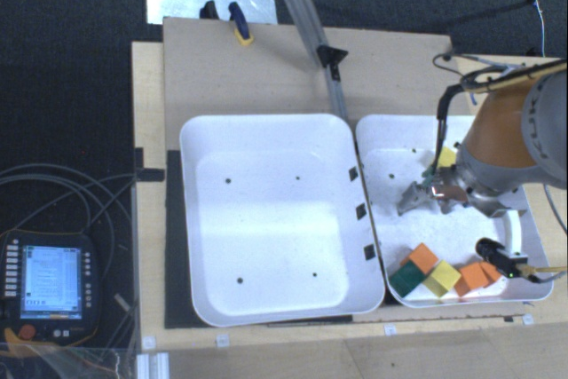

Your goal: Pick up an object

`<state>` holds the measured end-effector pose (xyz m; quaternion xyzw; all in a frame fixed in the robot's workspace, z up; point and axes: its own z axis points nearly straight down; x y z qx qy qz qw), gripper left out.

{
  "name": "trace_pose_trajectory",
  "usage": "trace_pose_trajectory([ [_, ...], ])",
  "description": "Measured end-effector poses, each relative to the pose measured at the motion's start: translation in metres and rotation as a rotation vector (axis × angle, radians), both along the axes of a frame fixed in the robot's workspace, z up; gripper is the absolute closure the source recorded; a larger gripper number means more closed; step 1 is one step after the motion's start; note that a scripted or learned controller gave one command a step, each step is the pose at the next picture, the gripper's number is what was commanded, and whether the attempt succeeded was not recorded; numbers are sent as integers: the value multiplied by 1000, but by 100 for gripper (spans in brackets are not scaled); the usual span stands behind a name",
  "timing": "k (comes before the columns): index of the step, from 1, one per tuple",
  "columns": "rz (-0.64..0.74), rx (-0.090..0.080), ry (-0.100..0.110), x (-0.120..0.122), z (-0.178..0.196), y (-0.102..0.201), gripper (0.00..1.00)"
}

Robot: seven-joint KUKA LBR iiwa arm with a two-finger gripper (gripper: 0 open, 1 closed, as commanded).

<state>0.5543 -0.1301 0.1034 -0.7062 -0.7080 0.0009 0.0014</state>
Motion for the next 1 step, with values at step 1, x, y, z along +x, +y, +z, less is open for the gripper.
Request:
trace_pose_trajectory([
  [1, 2, -1, -7, 2, 14, 0, 100],
])
